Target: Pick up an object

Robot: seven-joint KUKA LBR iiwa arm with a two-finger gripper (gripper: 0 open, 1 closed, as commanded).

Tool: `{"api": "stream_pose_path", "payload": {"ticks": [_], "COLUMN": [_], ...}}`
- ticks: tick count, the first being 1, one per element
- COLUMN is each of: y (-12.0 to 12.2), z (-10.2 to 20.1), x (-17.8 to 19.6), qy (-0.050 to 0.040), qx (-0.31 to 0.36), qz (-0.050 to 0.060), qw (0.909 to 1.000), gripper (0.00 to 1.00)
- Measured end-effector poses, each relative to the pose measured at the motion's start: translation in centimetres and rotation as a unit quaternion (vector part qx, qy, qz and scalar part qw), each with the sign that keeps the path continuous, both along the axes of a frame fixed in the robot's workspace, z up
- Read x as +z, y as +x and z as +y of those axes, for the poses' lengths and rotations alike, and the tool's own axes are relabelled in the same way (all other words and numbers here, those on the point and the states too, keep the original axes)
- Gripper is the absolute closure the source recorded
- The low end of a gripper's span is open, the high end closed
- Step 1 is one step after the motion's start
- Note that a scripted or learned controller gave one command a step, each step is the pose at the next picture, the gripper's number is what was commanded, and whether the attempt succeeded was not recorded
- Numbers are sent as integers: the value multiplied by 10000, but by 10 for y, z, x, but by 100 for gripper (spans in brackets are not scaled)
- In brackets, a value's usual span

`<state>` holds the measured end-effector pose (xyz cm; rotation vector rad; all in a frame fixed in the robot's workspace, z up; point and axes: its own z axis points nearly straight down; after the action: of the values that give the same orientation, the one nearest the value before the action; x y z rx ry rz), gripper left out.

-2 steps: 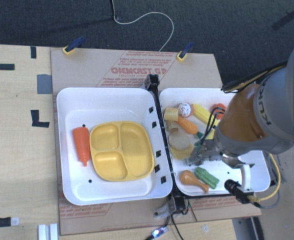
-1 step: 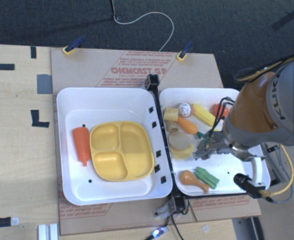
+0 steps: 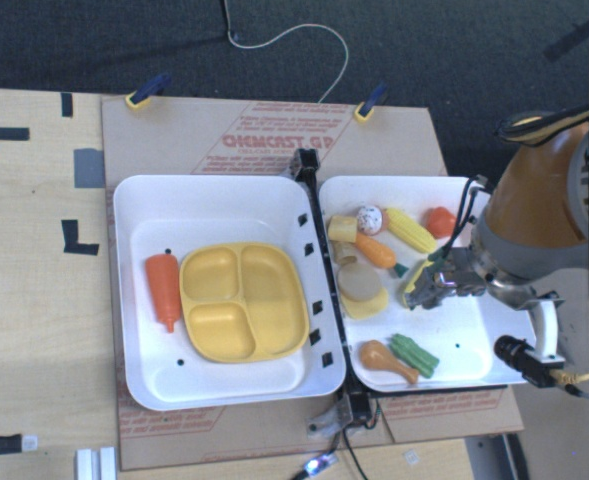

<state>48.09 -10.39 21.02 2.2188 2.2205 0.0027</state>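
My jaws hang low in the right bin, beside the corn cob and orange carrot; whether they are spread I cannot tell. I should centre over one piece before closing.

I see a yellow tray and an orange carrot in the white left bin. In the white right bin I see yellow corn, a speckled white egg, a red piece, green beans and a tan drumstick. The arm's band is orange.
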Motion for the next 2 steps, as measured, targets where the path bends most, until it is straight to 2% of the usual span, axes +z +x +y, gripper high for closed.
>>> {"api": "stream_pose_path", "payload": {"ticks": [1,2], "y": [0,28], "z": [1,37], "x": [15,17], "qy": [4,9], "qx": [3,25], "qz": [16,17], "qw": [10000,10000], "gripper": [100,100]}}
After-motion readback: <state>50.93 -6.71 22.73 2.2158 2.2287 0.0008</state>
